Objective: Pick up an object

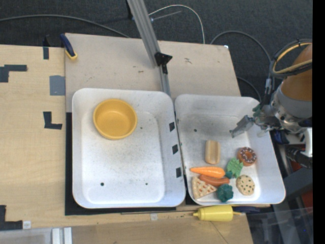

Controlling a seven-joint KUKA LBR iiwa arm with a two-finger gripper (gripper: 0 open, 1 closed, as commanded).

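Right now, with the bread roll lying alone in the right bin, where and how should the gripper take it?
Grip the bread roll across its narrow middle, coming straight down from above. It lies flat with its long axis running up and down the view, so closing across the short width looks best. Its left and right sides are open; the carrot sits just below its lower end.

No readable text, labels, brands or numbers anywhere. The black tape marks [14, 71] on the counter [30, 136] at the left of the frame are plain shapes, not letters. The yellow bottle [216, 214] at the bottom edge shows no legible label. Bins and toy food carry no print.
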